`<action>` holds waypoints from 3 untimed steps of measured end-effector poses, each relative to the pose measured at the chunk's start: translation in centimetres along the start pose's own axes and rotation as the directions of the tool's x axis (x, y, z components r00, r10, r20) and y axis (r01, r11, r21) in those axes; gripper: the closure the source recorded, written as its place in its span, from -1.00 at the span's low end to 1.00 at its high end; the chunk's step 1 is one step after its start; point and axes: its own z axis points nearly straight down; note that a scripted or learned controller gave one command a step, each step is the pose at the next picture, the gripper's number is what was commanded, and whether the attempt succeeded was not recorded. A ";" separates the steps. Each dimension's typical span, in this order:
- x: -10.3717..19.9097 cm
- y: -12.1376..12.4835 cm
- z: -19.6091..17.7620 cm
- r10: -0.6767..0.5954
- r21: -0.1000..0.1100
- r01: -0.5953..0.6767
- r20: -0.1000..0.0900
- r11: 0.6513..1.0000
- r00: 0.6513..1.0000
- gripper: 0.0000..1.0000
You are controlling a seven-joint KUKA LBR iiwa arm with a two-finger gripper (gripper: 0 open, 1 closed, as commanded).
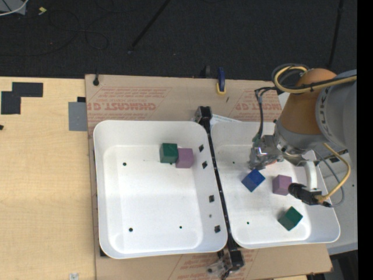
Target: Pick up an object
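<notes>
Seen from above at a slant, a pale wooden surface [41,185] carries two shallow white bins side by side on a cardboard sheet [151,101]. Nearest the viewer, in the right bin [274,241], a dark green cube [289,218] lies close to the front wall. A little further back sits a pale purple cube [281,184], and just to its left a blue cube [253,181] rests tilted on the bin floor. The tool [260,156] hangs directly above and just behind this blue cube, its tip very near or touching the cube's upper edge; whether it is released or clenched cannot be told from this angle, and the cube does not appear lifted. The step in hand looks like the approach or first closing on the blue cube. The next move would call for a firm closing across the cube's sides and then a straight lift, with care because the cube sits at an angle and could slip. In the left bin [116,238], further back, a green cube [169,152] and a second purple cube [185,157] touch each other. The grey arm [341,107] reaches in from the right, its orange band [300,107] above the wrist, bent steeply down into the right bin, cables looping around it.
</notes>
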 end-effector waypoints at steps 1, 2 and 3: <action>4.4 -1.9 3.2 -0.019 0.006 0.019 -0.003 1.000 1.000 1.00; 12.5 4.8 -7.7 -0.025 -0.013 0.025 -0.004 1.000 1.000 1.00; 15.0 4.3 -6.9 -0.018 0.003 0.018 -0.003 1.000 1.000 1.00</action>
